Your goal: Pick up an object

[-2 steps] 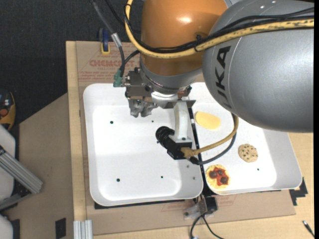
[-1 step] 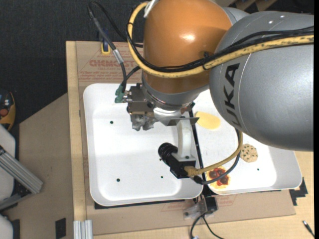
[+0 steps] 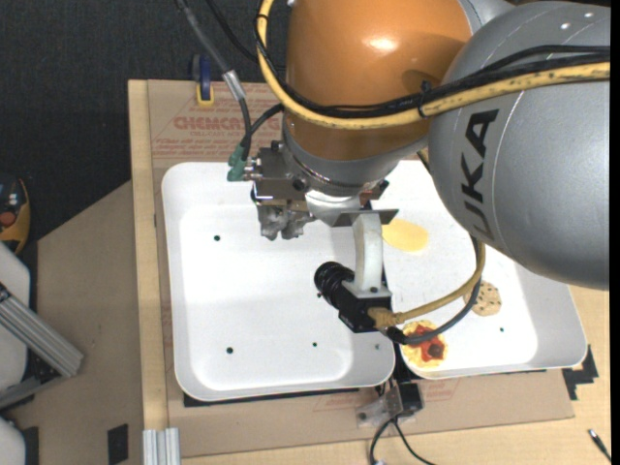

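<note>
My gripper (image 3: 281, 223) hangs over the back part of the left bin (image 3: 208, 356), below the big orange wrist band. Nothing shows beneath it except bare white bin floor. A flat yellow object (image 3: 407, 234) lies in the right bin (image 3: 542, 356), just right of the arm's white bracket. A brown speckled round piece (image 3: 487, 300) lies further right in that bin. A red and yellow item (image 3: 427, 347) sits at the right bin's front left corner. All three objects lie well to the right of the gripper.
A black camera unit (image 3: 341, 296) on a white bracket (image 3: 368, 252) hangs from the wrist over the seam between the bins. A yellow cable (image 3: 455, 298) loops down beside it. The arm's grey body hides the back of the right bin.
</note>
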